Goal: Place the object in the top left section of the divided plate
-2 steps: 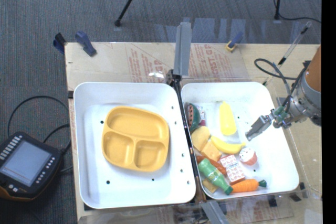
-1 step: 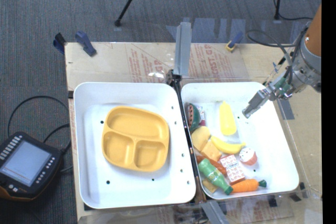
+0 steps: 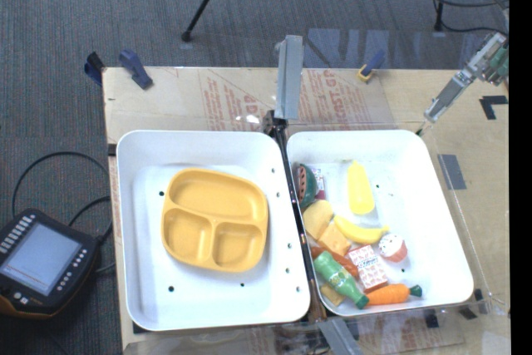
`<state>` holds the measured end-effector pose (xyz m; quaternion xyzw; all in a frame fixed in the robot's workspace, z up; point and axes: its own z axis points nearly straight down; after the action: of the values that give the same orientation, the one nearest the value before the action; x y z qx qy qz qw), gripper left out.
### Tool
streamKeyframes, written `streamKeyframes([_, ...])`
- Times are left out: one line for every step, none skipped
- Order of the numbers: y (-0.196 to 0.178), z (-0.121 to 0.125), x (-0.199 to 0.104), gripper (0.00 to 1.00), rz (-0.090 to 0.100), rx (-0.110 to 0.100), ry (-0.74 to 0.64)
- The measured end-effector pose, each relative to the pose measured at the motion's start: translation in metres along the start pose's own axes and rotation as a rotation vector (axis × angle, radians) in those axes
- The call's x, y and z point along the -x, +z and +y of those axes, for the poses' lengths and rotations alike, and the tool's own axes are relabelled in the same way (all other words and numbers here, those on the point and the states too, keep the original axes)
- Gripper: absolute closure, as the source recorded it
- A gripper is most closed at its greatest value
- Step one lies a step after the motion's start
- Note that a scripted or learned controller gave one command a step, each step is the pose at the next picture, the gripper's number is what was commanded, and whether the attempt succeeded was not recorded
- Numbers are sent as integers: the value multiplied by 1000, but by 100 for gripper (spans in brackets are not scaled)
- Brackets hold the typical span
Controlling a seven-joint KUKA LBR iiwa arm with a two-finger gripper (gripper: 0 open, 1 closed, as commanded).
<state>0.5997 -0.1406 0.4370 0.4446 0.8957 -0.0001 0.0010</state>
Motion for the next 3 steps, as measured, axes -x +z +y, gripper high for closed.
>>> streamKeyframes([1, -22, 37, 0, 0, 0, -3])
streamKeyframes([0, -56, 47, 0, 1, 0, 44])
streamKeyframes([139, -42, 59, 0, 11, -9, 236])
